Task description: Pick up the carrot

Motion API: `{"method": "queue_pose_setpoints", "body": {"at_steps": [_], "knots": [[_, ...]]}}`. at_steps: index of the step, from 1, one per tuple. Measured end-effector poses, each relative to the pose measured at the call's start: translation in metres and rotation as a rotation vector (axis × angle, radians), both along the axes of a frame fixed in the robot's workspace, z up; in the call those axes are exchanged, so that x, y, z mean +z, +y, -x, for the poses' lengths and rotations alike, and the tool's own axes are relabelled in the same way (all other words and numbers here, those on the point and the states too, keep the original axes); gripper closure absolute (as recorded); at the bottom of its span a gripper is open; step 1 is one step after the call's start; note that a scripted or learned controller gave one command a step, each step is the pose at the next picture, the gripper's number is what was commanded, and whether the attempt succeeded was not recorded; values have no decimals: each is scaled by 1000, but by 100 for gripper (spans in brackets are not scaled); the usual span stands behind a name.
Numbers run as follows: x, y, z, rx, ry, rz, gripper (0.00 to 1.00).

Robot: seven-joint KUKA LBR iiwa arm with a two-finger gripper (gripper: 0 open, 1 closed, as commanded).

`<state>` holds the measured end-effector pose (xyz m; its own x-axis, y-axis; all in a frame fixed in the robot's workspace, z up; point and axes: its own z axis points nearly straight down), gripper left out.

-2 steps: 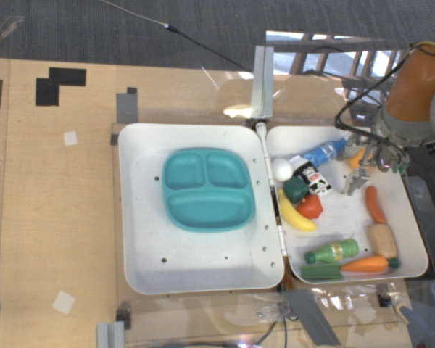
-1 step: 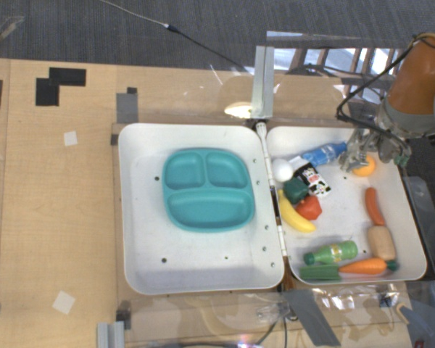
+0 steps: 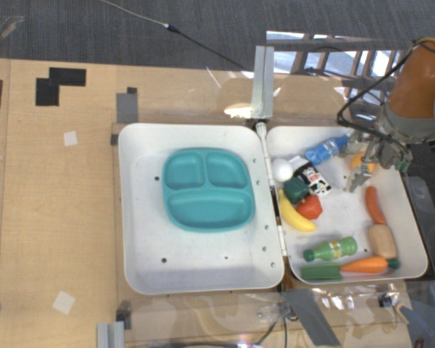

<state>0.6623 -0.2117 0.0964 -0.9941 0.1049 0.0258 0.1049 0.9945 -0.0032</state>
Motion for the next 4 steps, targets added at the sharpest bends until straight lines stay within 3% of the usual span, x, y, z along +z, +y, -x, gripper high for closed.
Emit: {"method": "queue_pose_setpoints", "body": {"at_steps": [1, 2, 4], "knots": [[16, 1, -7, 4, -32, 6, 100], [15, 1, -7, 5, -29, 6, 0], [13, 6, -2, -196, -33, 2, 0]]}}
